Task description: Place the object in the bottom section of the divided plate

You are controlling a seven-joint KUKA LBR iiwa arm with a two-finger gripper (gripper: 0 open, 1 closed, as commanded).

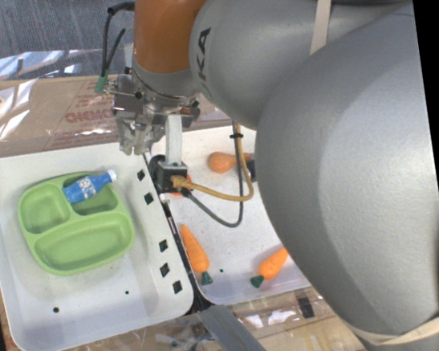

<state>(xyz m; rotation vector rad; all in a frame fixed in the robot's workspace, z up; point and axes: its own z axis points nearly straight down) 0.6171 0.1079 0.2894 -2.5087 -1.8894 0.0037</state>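
Note:
A green divided plate (42,254) lies in the left white bin (29,319). A small blue bottle with a white cap (89,185) lies on its side in the plate's upper right section, its cap end over the rim. The plate's large bottom section (79,245) has nothing in it. My gripper (137,142) hangs above the left bin's far right corner, up and to the right of the bottle and apart from it. Nothing shows in it.
The right bin (228,291) holds a carrot (194,251) beside the divider, a second carrot (271,265) near the front and a tan oval object (220,161) further back. The big grey arm covers most of the right bin. Cardboard (41,115) lies behind the bins.

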